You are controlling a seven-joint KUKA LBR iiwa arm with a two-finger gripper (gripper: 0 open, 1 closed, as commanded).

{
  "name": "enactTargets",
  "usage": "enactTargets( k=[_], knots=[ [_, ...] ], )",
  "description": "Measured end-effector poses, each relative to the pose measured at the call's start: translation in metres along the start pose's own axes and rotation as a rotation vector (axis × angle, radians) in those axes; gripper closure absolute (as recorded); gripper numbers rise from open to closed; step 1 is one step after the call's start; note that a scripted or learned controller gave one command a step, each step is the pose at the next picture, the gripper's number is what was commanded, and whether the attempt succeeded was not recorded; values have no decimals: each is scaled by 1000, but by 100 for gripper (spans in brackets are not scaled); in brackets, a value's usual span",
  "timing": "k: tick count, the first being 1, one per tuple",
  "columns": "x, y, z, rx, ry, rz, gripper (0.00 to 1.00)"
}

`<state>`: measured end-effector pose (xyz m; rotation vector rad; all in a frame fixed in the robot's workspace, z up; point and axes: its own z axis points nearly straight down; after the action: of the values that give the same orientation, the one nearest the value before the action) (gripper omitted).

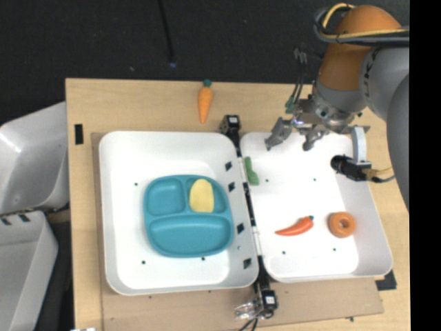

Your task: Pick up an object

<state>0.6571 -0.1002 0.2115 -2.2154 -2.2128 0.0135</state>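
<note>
**Red-orange pepper and orange ring, right bin: hazards of the pick**

Item 1, gripper [295,135]: over the far end of the right bin [303,185], close to its back wall; fingers spread wide, nothing between them.

Item 2, candidate things: a red-orange pepper [295,227] lying flat and slightly askew on the bin floor; an orange ring [342,224] just beside it, towards the arm's side; the two apart, not touching. Both lie in the near half of the bin, well apart from the gripper, with bare white floor between. A small green piece [251,173] sits against the wall shared with the left bin [124,164], nearer the gripper but hard up against the rim.

Item 3, other stock: a teal divided plate [186,236] in the left bin, with a yellow piece [201,195] in its upper right compartment; a carrot [204,102] out on the tabletop [138,95], beyond both bins.

Item 4, likely faults:
- a descent from the present spot would probably close on bare floor, since nothing lies beneath the fingers;
- the pepper is slim, tapered and low, so fingers closing along its length could slip over it or nudge it aside;
- the ring could skid or flip if caught on one edge;
- the green piece offers little finger room beside the wall, so a strike on the rim seems possible.
</note>
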Motion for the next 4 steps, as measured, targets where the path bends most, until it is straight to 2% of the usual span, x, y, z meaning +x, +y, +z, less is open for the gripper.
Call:
enactTargets(
  k=[1, 3, 4],
  knots=[
    [0, 3, -9, -15, -1, -2, 0],
    [-8, -3, 104, -10, -3, 1, 0],
    [-9, -1, 89, -18, -4, 3, 100]
  ],
)
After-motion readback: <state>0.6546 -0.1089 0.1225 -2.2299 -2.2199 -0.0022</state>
